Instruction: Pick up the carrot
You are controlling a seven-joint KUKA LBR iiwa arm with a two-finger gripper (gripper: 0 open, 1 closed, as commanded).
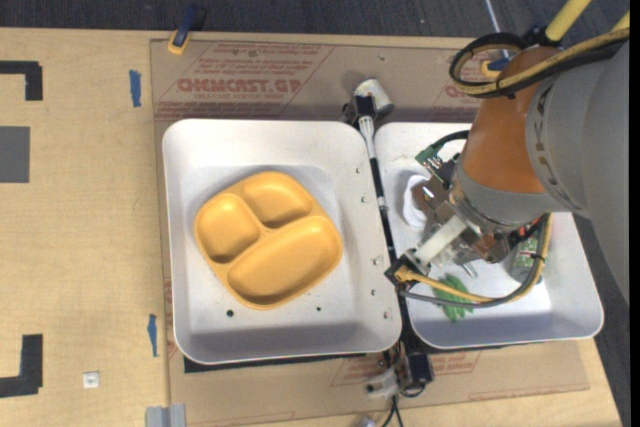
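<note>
In the right bin (570,315), a green leafy tuft (455,299) lies near the front wall; it looks like the carrot's top. No orange body shows beside it, since the arm covers that spot. My gripper (472,250) reaches down into the middle of this bin, just behind and above the green tuft. The grey wrist with its orange band (505,150) hides the gripper's tips from the camera.
The left bin (190,155) holds a yellow divided plate (268,237) at its centre. A small white object (412,198) lies at the right bin's left side, next to the wrist. The ridge where the two bins meet (382,215) runs close to the gripper's left.
</note>
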